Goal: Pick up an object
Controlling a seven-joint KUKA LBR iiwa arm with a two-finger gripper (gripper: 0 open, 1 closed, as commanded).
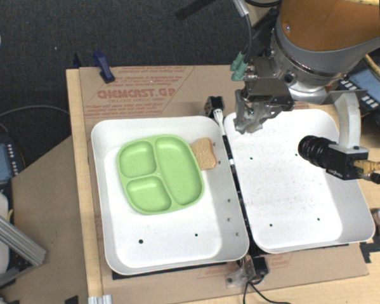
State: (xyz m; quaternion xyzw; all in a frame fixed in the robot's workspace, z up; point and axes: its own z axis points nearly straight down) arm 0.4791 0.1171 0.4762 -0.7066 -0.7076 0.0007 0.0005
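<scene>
2 white bins (176, 257); 1 green divided plate (159, 174), 1 tan cracker (205, 154) touching it. Gripper (247, 123) right of cracker, apart; finger state unclear.

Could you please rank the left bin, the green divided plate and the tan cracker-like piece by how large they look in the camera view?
1. Left bin, largest.
2. Green divided plate, lying inside it.
3. Tan cracker-like piece, smallest, at the plate's right edge.

Arm (327, 33) cut off at top edge, claw (249, 123) fingers — state unclear
</scene>
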